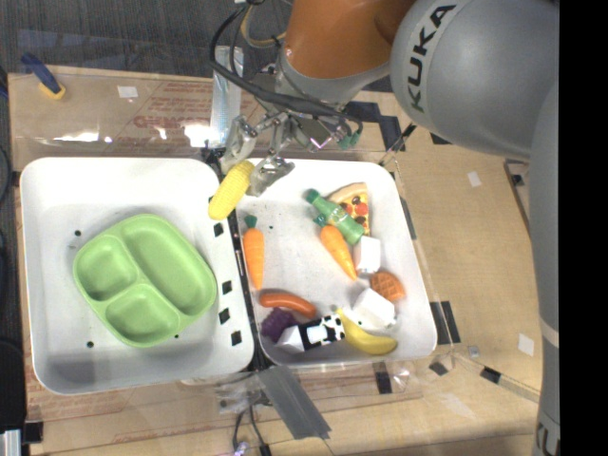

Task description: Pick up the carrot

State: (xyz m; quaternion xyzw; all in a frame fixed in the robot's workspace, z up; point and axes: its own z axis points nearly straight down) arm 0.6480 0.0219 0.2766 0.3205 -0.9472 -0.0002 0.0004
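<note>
Two orange carrots with green tops lie in the right bin (410, 255). One carrot (254, 256) lies lengthwise by the bin's left wall. The other carrot (338, 247) lies slanted near the middle, under a pizza slice (354, 200). My gripper (256, 161) hangs over the bin's far left corner, well above both carrots. Its fingers stand open with nothing between them. A yellow corn cob (231, 190) rests on the rim between the bins, just below the left finger (239, 146).
The right bin also holds a red sausage (287, 302), a purple piece (277, 324), a black-and-white cow (323, 332), a banana (367, 340), white blocks (374, 307) and a green bottle (348, 222). A green divided plate (142, 278) lies in the left bin (47, 198).
</note>
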